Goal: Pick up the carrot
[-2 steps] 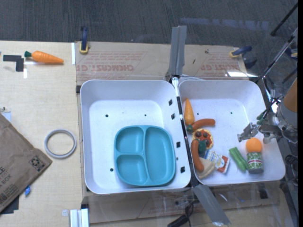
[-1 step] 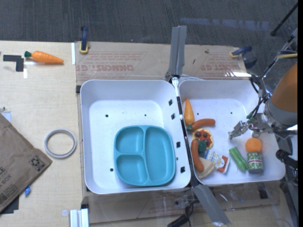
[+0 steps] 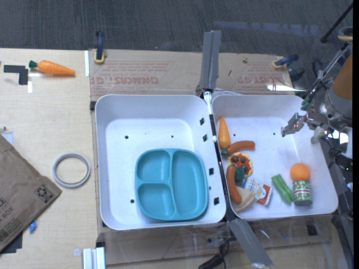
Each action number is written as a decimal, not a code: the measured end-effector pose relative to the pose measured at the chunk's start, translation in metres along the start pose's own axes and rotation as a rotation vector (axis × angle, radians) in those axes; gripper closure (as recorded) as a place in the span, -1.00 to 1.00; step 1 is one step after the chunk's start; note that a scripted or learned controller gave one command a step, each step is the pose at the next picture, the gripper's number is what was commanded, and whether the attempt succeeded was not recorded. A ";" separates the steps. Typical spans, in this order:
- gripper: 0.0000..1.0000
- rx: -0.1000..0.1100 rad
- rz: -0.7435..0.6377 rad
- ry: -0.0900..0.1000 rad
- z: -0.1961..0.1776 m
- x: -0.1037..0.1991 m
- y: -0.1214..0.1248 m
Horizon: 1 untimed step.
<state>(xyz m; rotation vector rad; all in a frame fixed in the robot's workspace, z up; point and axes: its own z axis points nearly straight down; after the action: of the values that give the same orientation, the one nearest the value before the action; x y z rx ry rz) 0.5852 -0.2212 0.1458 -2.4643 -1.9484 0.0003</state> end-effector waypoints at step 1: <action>-1.00 0.004 -0.188 0.001 0.056 0.004 -0.075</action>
<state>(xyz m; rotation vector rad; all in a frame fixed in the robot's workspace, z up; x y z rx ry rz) 0.5135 -0.1997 0.0893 -2.2682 -2.1691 0.0031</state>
